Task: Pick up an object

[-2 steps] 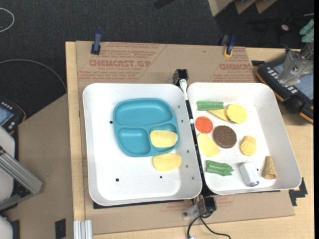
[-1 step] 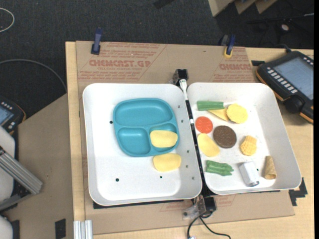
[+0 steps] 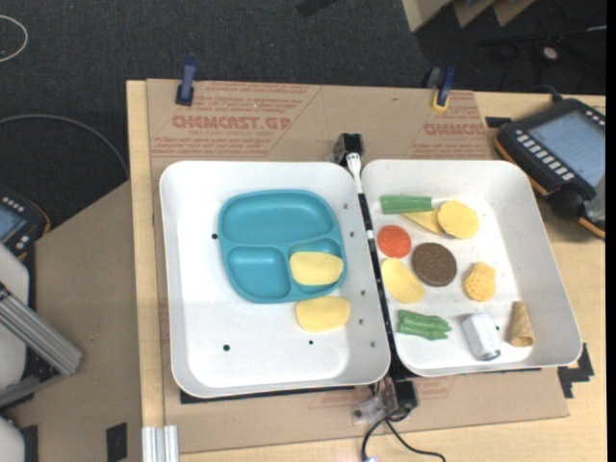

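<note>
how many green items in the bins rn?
2, both in the right bin: a long green piece near its far edge, another green piece near its front edge. None visibly hidden.

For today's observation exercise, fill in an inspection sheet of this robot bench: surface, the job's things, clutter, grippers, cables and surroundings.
Surface: brown board bearing the left bin and the right bin, side by side.
Job's things: left bin holds a blue divided tray with a yellow piece in its lower right compartment; another yellow piece lies beside the tray. Right bin holds small toy foods, among them a red round piece, a brown disc and a silver can.
Clutter: nothing seen.
Grippers: nothing seen.
Cables: black cable below the bins.
Surroundings: handheld controller at right; dark carpet.
</note>
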`<state>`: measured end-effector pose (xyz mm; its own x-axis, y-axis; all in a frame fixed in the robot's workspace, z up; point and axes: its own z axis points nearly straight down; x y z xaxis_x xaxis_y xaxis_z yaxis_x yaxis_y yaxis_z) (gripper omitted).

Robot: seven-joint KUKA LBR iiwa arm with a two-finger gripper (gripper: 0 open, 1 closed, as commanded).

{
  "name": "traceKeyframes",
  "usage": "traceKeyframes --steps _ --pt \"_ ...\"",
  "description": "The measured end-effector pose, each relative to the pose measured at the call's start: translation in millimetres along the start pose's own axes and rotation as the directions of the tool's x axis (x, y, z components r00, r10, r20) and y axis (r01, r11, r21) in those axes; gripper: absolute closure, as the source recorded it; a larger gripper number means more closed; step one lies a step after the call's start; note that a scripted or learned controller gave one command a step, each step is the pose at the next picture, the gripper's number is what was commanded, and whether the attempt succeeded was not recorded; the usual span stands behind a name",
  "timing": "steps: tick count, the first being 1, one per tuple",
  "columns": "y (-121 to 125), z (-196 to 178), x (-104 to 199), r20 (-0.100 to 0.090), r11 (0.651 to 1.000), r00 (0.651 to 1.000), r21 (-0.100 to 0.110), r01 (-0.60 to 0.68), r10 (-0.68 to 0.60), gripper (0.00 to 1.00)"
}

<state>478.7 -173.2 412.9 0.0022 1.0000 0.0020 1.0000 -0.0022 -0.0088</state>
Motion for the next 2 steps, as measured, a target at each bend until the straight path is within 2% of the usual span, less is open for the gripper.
traceKeyframes --steps 1,2 --pt "1 -17 0 0.006 1.0 1.0 -0.015 0.003 -0.003 1.0" --pt "1 -12 -53 0.006 1.0 1.0 -0.013 -0.001 0.001 1.0"
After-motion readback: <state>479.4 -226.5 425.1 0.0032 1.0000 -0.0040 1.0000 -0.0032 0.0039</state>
